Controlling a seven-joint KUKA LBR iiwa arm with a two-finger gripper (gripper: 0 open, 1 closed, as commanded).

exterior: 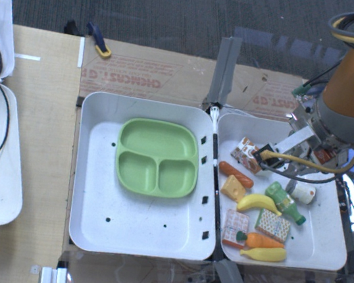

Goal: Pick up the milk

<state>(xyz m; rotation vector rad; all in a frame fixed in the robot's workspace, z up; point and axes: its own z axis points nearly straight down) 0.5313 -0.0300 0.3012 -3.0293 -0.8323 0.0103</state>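
— Hovering above the right bin (317,243), are you? Where's the milk (302,192)?
— Just camera-side of my end effector (314,156): the white bottle, I judge, lying flat beside the green bottle (285,203). I'm probably held high to clear the crowded toys. Whether my end effector is open or closed, I can't tell.

Left bin (92,214) and right bin (321,241) both white. Divided plate (158,158) plain light green.

Right bin contents: carton (248,155) patched brown, white and red; sausage (236,174) orange-red; banana (257,202) yellow; bottle (285,203) green; cylinder (301,191) white. By the front edge: box (274,224) checked green and yellow, carrot (264,241) orange.

Cardboard sheet (174,77) tan with red lettering.
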